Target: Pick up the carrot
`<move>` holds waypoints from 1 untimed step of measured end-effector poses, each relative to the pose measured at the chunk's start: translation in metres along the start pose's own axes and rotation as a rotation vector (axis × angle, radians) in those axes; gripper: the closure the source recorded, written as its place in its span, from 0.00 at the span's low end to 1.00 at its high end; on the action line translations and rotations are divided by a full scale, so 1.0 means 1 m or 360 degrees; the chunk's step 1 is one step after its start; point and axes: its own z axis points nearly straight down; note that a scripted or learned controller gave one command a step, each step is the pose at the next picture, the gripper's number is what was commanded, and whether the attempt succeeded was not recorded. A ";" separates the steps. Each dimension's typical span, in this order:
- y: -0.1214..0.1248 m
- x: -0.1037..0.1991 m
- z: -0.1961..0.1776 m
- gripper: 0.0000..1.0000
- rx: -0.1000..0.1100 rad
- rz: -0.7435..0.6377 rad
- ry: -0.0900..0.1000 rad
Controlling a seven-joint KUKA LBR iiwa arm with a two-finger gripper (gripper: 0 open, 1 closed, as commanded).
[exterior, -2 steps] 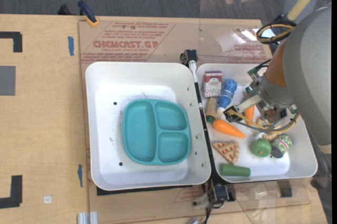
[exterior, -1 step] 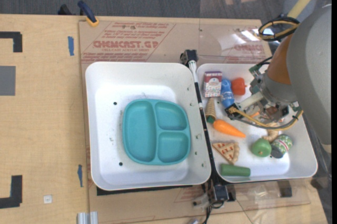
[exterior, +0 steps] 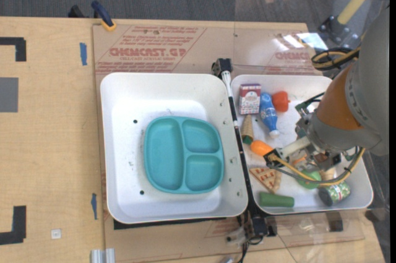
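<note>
A pale wooden tabletop (exterior: 49,132) carries two shallow white bins side by side, seen from above at a slant. The grey robot arm (exterior: 371,101) reaches in from the right and bends down over the right bin (exterior: 365,184), with its orange band (exterior: 337,104) just above the wrist. The left bin (exterior: 117,150) holds a teal divided plate (exterior: 184,153), lying flat near its middle. The pincer (exterior: 309,155) hangs low over the middle of the right bin. Whether it is open or closed, and whether it has hold of anything, cannot be told. A green cucumber (exterior: 276,199) lies along that bin's lower wall. A blue bottle (exterior: 268,112) and a small red-and-white carton (exterior: 250,99) lie toward its upper left corner. The carrot (exterior: 262,148) lies flat near the right bin's left wall, just left of the pincer, between the bottle and a pizza slice (exterior: 266,178). Its long axis runs on a slight diagonal, green end toward the upper left and orange body toward the lower right.
</note>
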 end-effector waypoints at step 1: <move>0.000 0.001 -0.009 1.00 0.0000 -0.0003 0.0000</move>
